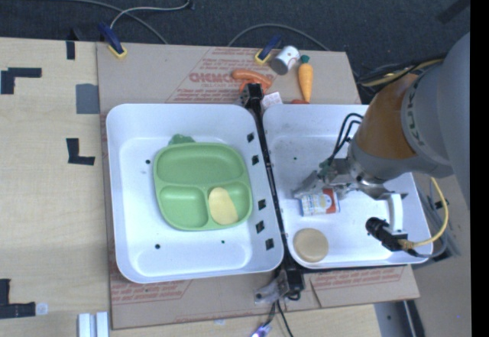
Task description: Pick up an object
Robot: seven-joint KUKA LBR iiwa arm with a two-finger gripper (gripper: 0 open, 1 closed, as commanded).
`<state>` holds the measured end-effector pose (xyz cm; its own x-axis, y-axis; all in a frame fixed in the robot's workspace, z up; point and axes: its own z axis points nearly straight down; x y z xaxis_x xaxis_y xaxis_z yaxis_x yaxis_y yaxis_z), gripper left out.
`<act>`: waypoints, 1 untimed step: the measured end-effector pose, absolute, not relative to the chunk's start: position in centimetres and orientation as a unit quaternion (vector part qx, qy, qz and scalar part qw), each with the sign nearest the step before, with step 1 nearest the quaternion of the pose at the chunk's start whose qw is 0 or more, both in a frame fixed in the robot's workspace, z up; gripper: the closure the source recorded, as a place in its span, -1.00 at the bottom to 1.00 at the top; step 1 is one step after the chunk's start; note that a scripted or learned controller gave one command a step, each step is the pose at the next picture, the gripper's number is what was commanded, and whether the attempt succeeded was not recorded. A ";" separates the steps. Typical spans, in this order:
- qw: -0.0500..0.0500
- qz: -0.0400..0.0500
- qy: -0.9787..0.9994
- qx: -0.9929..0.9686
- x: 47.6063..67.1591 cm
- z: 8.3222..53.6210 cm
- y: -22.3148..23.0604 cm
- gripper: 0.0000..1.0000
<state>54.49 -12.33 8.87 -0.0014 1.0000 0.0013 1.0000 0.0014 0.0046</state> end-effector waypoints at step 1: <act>0.004 0.001 0.707 0.707 54.5 9.7 -12.4 1.00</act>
<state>54.46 -12.43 9.66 -0.0007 1.0000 -0.0036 1.0000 0.0008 0.0071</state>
